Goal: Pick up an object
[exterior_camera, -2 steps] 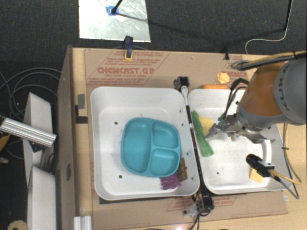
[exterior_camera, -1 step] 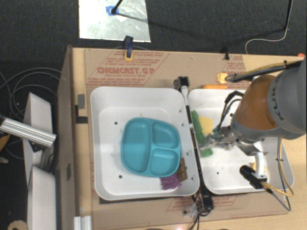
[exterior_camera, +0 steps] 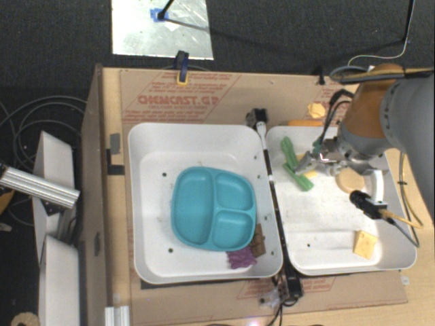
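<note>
My gripper hangs low over the upper left part of the right bin, reaching in from the right. Just left of its tip lies a long green piece, and a second green piece lies slantwise just below it, with a small yellow bit beside that. A tan round disc lies partly under the wrist. A yellow cube sits near the bin's lower right corner. Nothing shows between the fingers from this angle.
The left bin holds a teal divided plate, with a purple lump and a brown piece at the plate's lower right. Orange bits lie on the cardboard behind the right bin.
</note>
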Controlling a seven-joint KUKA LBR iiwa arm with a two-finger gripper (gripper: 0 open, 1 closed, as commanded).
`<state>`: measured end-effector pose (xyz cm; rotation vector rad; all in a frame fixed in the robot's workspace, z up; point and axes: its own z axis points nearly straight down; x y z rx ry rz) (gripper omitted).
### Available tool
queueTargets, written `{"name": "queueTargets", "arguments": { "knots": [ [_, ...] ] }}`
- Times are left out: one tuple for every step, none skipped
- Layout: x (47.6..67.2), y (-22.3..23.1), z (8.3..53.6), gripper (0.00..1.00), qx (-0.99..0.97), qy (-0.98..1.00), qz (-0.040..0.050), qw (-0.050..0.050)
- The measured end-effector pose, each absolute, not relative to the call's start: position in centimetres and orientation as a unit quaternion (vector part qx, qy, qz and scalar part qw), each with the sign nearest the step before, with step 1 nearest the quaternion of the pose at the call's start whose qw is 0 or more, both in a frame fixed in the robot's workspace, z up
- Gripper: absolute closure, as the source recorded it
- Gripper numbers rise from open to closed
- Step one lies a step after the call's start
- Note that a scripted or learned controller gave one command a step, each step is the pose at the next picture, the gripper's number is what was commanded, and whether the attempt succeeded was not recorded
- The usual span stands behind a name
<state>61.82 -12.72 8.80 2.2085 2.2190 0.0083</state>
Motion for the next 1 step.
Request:
{"name": "queueTargets", "arguments": {
  "knots": [
    [61.27, -8.57, 8.44, 0.00, 0.704, 0.710, 0.0010, 0.000]
  ]
}}
